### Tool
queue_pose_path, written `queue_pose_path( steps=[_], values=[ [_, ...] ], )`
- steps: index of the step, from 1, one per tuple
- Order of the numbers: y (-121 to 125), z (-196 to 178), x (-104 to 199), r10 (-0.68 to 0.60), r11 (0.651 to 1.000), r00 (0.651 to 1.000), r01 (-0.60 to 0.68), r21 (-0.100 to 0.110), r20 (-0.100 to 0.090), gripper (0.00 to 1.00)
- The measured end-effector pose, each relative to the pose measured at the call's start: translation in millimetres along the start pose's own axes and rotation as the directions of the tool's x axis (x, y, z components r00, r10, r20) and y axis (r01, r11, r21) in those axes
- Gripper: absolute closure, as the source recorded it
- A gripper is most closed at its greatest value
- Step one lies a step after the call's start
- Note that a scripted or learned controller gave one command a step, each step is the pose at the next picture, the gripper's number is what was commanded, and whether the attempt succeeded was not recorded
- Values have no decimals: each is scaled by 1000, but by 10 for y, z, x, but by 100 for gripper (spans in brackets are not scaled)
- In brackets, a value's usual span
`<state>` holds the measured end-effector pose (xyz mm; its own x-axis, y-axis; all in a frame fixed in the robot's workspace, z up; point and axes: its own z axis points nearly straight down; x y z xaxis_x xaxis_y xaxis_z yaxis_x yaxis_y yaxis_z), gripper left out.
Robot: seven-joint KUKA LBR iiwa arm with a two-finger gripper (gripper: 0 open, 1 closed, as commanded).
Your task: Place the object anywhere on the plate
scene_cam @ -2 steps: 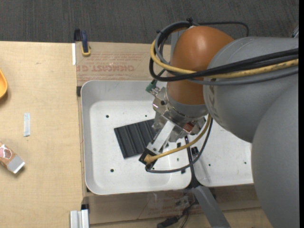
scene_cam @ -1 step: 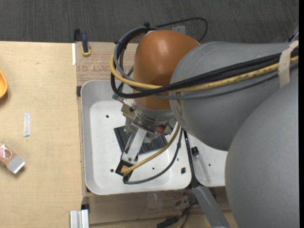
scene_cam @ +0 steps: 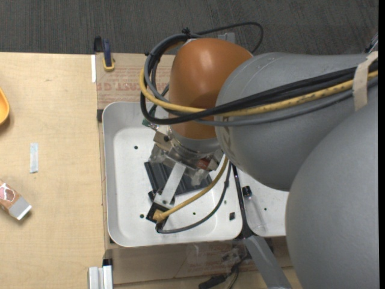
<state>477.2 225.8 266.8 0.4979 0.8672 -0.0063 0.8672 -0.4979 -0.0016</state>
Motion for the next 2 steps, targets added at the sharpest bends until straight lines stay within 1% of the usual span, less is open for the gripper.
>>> queue_pose_path(
  steps=[1, 2],
  values=[
    [303, -781, 191, 256, 967, 967, -256, -1, -3, 0],
    [-11, -1738, 21, -315, 949, 949, 315, -2, -1, 0]
  ],
)
